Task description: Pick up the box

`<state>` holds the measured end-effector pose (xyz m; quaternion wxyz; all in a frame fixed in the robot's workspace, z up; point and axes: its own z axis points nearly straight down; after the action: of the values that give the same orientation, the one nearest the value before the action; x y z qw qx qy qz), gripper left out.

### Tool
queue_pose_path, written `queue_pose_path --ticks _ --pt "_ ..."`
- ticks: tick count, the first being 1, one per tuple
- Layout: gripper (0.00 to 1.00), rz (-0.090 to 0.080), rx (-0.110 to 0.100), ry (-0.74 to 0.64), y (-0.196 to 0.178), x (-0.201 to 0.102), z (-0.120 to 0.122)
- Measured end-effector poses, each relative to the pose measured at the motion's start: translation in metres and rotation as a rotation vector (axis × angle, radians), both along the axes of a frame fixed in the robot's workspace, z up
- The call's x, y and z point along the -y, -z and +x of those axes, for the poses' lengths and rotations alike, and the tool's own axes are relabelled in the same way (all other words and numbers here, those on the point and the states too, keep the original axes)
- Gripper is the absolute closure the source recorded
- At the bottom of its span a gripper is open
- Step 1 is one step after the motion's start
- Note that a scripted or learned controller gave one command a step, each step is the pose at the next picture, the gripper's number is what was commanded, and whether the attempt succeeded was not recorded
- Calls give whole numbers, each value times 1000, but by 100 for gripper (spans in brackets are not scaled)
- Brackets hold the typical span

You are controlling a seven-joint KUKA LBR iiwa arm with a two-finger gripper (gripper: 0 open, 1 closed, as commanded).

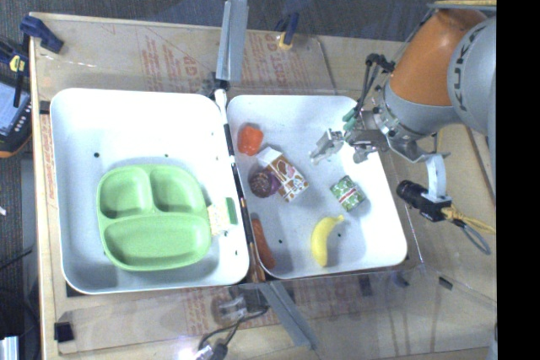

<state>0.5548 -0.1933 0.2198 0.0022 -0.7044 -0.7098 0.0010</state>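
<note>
The box (285,174), a small carton with a white top and a patterned brown and red side, lies tilted in the middle of the right bin (371,244). A dark round object (261,183) touches its left side. My gripper (331,142) hangs over the upper right part of that bin, up and to the right of the box and apart from it. Its two metal fingers stand open with nothing between them.
In the right bin also lie a red tomato-like ball (251,138), a green patterned packet (347,193), a yellow banana (323,239) and a red-brown sausage shape (261,240) along the left wall. The left bin (76,126) holds a green divided tray (153,216).
</note>
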Motion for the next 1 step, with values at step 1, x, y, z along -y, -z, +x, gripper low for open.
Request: queue_pose_path --ticks 1 --pt "0 -6 26 55 105 9 -11"
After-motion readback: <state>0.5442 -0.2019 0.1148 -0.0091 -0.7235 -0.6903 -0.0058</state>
